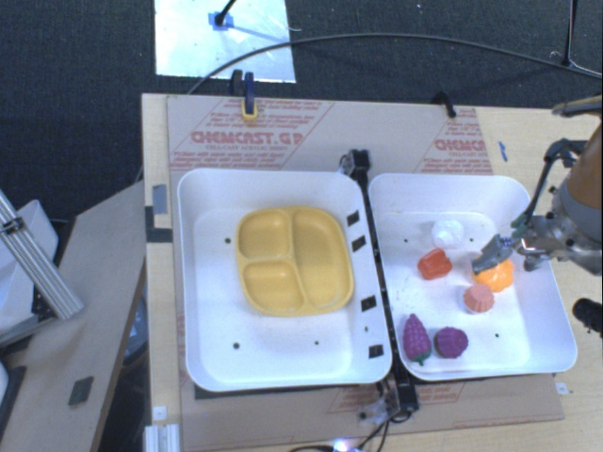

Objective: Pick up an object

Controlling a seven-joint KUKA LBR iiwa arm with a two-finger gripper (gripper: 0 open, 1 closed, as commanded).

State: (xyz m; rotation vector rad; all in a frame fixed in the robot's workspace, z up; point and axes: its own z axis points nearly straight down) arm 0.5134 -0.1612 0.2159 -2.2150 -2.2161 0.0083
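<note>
The right bin (pixel 537 347) holds several small toy foods. An orange piece (pixel 499 278) lies near its right side, and my gripper (pixel 494 254) hovers right over it, its tip overlapping the piece's top edge. Just left is a red-orange piece (pixel 434 265). A white piece (pixel 448 231) lies toward the back. A pink round piece (pixel 479 298) sits just in front of the orange one. At the front of the bin lie a purple grape bunch (pixel 415 337) and a magenta berry (pixel 451 342).
The left bin (pixel 207 347) holds a yellow divided plate (pixel 290 259). A black hinged divider (pixel 369 271) runs between the bins. The arm's grey wrist (pixel 575 224) reaches in from the right edge. A black cable arcs over the back of the bench.
</note>
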